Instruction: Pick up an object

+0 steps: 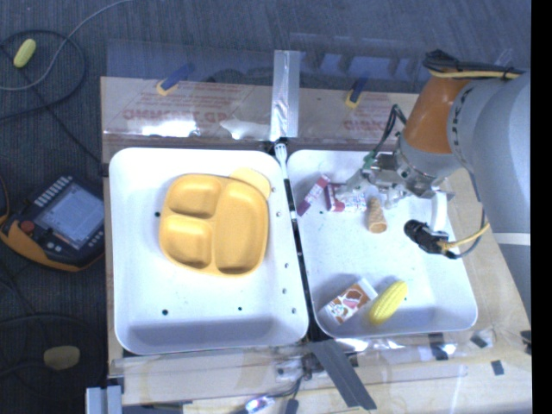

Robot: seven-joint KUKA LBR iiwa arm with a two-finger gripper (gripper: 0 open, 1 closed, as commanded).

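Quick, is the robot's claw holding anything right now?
Gripper: low in the right bin, over the small items at its top. Whether it grips anything cannot be told.

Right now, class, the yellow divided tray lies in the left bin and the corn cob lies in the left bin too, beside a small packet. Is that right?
Not quite. The corn cob lies in the right bin, beside the small packet, near that bin's front edge. The yellow divided tray does lie in the left bin. The camera view shows both.
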